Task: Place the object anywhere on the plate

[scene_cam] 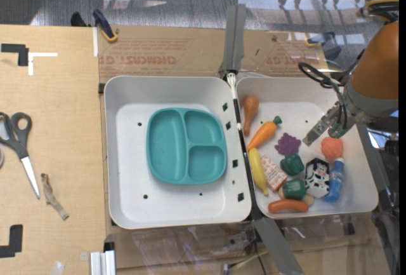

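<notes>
The arm (380, 70) is cut off by the right edge, and its end effector (327, 127) partly hides the orange ball (332, 148).

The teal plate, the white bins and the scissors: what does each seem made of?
Teal plate: likely moulded plastic, smooth, matte, one even colour.
White bins: probably thin formed plastic, slightly glossy, with rounded corners.
Scissors: grey metal blades, handles apparently plastic.

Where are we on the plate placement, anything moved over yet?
Done: nothing. The teal plate in the left bin carries no object. In hand: the gripper hovers low in the right bin, beside the orange ball; no object visible between its fingers. Left: grasp, carry across, set down on the plate.
</notes>
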`<state>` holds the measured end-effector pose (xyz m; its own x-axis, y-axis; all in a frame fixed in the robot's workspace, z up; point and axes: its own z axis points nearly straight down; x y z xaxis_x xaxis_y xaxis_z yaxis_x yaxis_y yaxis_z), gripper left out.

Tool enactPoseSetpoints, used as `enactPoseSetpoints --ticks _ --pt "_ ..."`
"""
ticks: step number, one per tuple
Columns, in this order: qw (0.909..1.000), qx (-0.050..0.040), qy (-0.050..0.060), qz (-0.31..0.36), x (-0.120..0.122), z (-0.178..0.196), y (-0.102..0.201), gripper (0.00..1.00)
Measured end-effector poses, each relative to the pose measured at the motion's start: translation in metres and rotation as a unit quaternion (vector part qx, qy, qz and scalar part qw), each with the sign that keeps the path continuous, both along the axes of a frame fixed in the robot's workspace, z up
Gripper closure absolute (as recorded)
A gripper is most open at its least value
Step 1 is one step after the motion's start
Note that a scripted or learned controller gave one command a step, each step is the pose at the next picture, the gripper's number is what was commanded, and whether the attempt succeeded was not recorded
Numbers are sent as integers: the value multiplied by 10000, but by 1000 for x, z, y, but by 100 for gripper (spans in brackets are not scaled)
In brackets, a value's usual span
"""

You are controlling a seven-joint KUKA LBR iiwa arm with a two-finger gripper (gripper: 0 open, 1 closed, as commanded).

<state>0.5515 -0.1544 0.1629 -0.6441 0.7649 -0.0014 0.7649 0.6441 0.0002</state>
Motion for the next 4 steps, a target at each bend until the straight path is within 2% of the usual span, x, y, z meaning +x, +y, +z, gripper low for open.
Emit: enactPoseSetpoints --ticks 1,2,3,4 --pt "9905 -12 -23 1375 61 34 -8 100" --pt "9673 -13 -16 2535 54 162 -54 100" --pt "9774 -3 -8 2112 80 47 -67 100" --pt "9646 -15 -21 2637 95 147 -67 100"
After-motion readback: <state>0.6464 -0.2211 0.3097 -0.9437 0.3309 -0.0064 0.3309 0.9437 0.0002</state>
